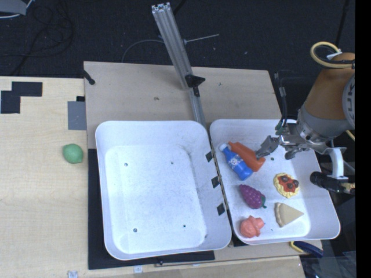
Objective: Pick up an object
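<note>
In the right white plastic bin [324, 227], the grey two-finger gripper [271, 148] hangs just right of the orange toy carrot [248, 154] – whether open or closed I cannot tell – beside a blue bottle [235, 162]

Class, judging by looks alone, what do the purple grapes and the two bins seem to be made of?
Purple grapes: probably moulded plastic, with a bumpy, slightly glossy surface. Left bin and right bin: likely thin formed plastic, matt white with rounded rims.
</note>
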Controlling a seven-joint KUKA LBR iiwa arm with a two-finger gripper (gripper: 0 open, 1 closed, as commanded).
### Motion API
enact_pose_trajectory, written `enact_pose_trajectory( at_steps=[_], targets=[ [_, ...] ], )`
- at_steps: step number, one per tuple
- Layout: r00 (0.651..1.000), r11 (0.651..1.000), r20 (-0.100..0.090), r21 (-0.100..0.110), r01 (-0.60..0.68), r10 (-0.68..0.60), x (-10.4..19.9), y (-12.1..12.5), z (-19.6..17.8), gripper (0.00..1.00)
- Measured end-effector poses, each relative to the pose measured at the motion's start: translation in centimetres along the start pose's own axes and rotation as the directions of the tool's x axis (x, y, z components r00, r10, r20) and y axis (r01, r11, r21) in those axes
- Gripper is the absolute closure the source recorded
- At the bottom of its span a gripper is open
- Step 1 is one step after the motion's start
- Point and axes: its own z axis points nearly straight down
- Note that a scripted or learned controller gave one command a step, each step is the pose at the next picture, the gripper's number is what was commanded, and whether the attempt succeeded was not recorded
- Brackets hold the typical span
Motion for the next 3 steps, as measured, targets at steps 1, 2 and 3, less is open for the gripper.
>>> enact_pose_trajectory(
  at_steps=[1,2,3],
  targets=[
    [1.0,1.0,0.0,0.001,0.0,0.0,0.8,0.0,6.0,0.0],
    [1.0,1.0,0.001,-0.004,-0.002,0.002,0.7,0.1,4.7,1.0],
    [1.0,1.0,0.002,-0.009,-0.001,0.001,0.5,0.4,-1.6,1.0]
  ],
)
